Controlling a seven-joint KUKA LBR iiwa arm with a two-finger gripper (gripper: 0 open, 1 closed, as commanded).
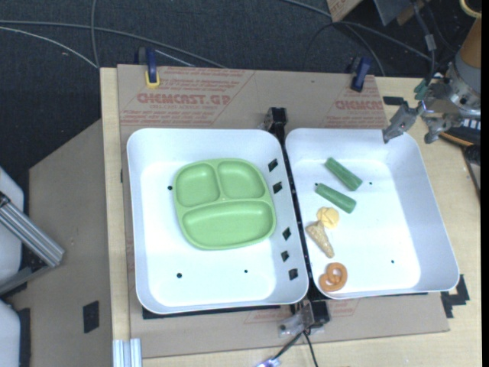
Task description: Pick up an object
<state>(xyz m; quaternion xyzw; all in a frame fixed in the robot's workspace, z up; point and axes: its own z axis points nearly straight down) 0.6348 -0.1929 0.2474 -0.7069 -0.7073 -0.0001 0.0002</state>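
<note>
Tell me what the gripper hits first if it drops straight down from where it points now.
Probably the far right corner rim of the right bin, since the gripper hangs about over it; depth is unclear.

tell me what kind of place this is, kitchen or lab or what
Most likely a robotics lab bench, not a kitchen: two shallow white bins sit clamped on a board, cables trail over the dark floor, and the food pieces, such as the green ones, look like toys.

You see two white bins (153,205), one green divided plate (224,203), two green cylinders (342,173), one cone (323,240) and one pretzel (334,277).
</note>
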